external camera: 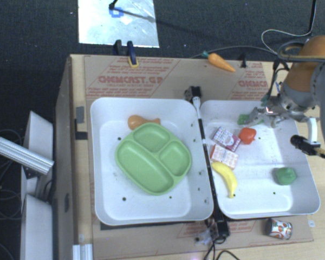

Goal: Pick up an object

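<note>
Two white bins sit side by side on the bench. The left bin (105,145) contains one green divided plate (153,157) with three compartments, and one orange item (136,122) partly hidden behind the plate's far edge.

The right bin (303,199) contains six items:
- one red item (247,135), near the bin's far side;
- one small green item (244,119), just beyond the red one;
- two pink-and-white packets (226,137) (223,155), lying next to each other near the bin's left wall;
- one banana (227,178), just in front of the packets;
- one green lump (285,175), near the right wall, well apart from the rest.

The gripper (271,112) is over the far right part of the right bin, close to the small green item and the red item. Whether the pincer is wide or narrow cannot be told; no item is visible between its fingers.

Outside the bins: one carrot (222,62) lies on the bench at the far edge, and one can (279,229) lies at the near right corner.
</note>
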Controlling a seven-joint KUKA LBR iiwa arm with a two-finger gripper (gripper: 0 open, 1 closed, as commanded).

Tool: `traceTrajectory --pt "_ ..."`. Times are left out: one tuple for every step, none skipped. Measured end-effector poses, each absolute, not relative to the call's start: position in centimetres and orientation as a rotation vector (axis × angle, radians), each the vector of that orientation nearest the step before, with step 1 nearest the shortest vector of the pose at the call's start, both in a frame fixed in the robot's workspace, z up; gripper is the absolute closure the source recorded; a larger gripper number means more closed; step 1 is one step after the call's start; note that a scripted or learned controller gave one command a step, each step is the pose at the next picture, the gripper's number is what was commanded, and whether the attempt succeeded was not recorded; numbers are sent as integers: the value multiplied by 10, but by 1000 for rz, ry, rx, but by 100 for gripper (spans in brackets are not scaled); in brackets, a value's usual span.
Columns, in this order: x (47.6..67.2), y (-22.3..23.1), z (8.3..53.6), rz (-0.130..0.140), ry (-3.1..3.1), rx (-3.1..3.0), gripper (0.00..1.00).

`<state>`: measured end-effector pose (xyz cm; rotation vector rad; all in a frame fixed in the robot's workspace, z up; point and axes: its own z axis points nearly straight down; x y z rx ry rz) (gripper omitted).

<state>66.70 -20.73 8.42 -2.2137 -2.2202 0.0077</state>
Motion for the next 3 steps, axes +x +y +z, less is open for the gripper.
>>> traceTrajectory --pt "668 -207 95 8 -2226 -2211 100" --pt "668 -207 95 7 -2227 -2211 0" --pt "667 -172 84 8 -2223 -2212 0"
